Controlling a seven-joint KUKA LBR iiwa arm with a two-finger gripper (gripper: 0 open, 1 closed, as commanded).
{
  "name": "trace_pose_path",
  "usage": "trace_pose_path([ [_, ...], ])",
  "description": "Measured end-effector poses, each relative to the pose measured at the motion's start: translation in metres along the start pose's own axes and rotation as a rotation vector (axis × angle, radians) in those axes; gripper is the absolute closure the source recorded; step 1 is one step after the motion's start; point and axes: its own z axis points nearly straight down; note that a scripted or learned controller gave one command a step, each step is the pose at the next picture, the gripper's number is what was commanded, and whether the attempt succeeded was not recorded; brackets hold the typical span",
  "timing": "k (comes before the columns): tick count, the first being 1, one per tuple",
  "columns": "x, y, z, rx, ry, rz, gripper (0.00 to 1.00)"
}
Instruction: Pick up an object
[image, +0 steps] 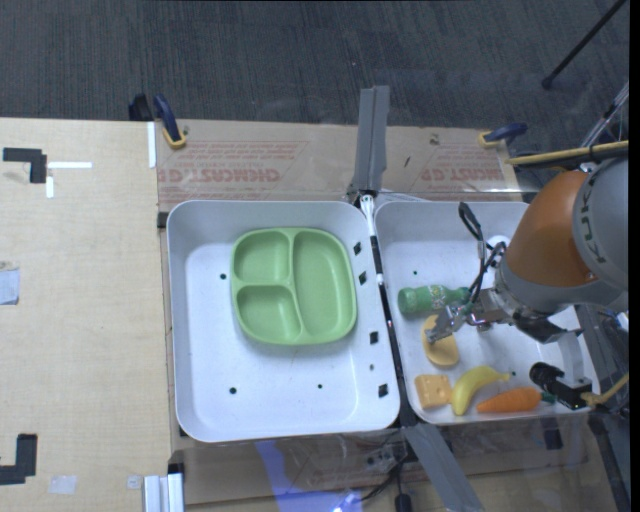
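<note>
I count: two white bins (190, 330), one green divided plate (294, 286), one green bottle (428, 298), one banana (473, 385), one carrot (508, 401), one cracker (432, 390).

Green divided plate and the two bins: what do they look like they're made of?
The green divided plate looks like moulded plastic, matte, with soft rounded ridges and even colour. The left bin and right bin look like thin formed white plastic, slightly glossy, with rounded lips, though painted metal can't be ruled out.

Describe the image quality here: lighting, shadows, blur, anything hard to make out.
Camera view: even, soft lighting, with only faint shadows inside the left bin around the green divided plate; the picture is mildly soft overall; the gripper over the right bin is small, dark and cluttered, so its finger state is unclear.
</note>
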Motion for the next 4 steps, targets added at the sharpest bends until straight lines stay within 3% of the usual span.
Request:
trace_pose_path([
  [1, 0.0, 0.0, 0.0, 0.0, 0.0, 0.001, 0.0],
  [2, 0.008, 0.067, -0.001, -0.001, -0.002, -0.053, 0.0],
  [3, -0.011, 0.134, -0.002, -0.002, -0.002, -0.142, 0.0],
  [4, -0.01, 0.134, -0.007, 0.005, -0.003, -0.147, 1.0],
])
